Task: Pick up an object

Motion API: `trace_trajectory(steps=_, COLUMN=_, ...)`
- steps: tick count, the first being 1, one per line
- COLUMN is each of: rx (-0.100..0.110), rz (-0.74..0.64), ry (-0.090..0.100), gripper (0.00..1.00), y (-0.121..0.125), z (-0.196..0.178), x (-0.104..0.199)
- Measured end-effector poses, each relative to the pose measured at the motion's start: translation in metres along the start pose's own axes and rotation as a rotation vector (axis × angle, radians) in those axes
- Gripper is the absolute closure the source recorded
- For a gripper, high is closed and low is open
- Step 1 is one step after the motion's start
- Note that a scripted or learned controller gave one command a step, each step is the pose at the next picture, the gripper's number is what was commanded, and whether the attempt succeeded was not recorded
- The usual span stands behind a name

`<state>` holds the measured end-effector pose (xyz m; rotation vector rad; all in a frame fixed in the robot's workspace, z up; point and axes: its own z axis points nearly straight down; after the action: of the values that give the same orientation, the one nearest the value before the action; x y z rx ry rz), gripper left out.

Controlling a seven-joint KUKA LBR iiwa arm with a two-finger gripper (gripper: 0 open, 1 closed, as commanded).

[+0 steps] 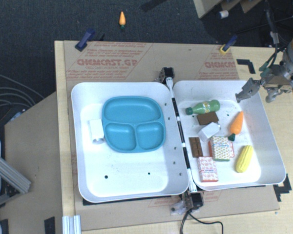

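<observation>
The right bin holds several small items: a green bottle lying on its side, a brown block, a white block, an orange carrot, a yellow corn cob, a dark brown bar, a red and white box and a pink packet. My gripper hangs over the bin's far right corner, above and to the right of the carrot. Its fingers are spread open with nothing between them.
The left bin holds a blue divided plate and a small white object. Blue clamps sit at the board's far edge. A toy carrot lies on the dark floor beyond the bench.
</observation>
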<state>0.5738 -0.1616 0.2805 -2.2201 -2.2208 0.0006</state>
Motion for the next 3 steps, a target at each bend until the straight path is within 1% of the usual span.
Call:
trace_trajectory(steps=1, rx=0.002, rz=0.0, ry=0.001, gripper=0.0, y=0.052, z=0.108, x=0.016)
trace_trajectory(steps=2, rx=0.0, rz=0.0, ry=0.0, gripper=0.0, y=0.093, z=0.196, x=0.051)
trace_trajectory(steps=3, rx=-0.003, rz=-0.002, ry=-0.001, gripper=1.0, y=0.094, z=0.185, x=0.052)
